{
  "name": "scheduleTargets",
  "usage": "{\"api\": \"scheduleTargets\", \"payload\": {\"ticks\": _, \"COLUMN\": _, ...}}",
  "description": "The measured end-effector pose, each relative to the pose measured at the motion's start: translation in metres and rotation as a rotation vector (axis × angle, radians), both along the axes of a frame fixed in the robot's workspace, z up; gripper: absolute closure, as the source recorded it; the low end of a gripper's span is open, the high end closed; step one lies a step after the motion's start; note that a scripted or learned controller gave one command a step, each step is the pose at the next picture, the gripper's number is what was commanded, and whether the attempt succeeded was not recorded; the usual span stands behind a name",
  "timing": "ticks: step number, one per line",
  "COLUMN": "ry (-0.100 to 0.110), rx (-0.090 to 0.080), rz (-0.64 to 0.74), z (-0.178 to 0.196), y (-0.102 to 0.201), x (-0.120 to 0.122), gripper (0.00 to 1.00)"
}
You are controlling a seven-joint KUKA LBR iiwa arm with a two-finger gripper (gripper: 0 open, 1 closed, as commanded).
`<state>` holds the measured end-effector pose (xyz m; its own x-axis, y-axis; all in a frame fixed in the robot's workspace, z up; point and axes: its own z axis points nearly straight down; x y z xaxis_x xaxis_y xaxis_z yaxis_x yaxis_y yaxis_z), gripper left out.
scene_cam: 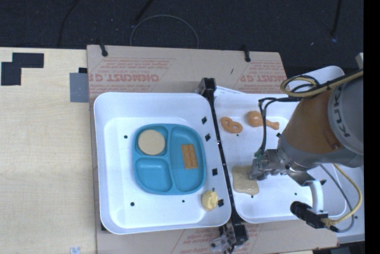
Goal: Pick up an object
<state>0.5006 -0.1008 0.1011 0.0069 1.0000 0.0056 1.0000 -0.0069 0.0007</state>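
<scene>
In the camera view, the arm (323,122) reaches in from the right over the right bin (285,211), and its gripper (256,171) is down at the top edge of a pale beige flat piece (244,181) lying near that bin's left wall. Whether the tool is apart, together or clamped on anything cannot be told.

Farther back in the same bin lie an orange pretzel-shaped piece (231,125) and an orange spoon-like piece (260,120), near each other but apart.

The left bin (113,187) holds a blue 3-compartment tray (155,177). A tan round disc (151,142) sits in its upper-left compartment and a brown cracker (189,156) in its right compartment. A pale yellow lump (209,199) rests on the bin floor just beside the tray's lower right corner.

The cardboard sheet (148,66) under the bins carries red printing seen upside down; it appears to read "CHEMCREST", though this is not sharp.
</scene>
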Motion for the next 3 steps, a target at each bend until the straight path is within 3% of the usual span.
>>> {"api": "scheduleTargets", "payload": {"ticks": 3, "ry": -0.003, "rx": -0.006, "rz": 0.008, "z": 0.166, "y": -0.007, "x": -0.005, "gripper": 1.00}}
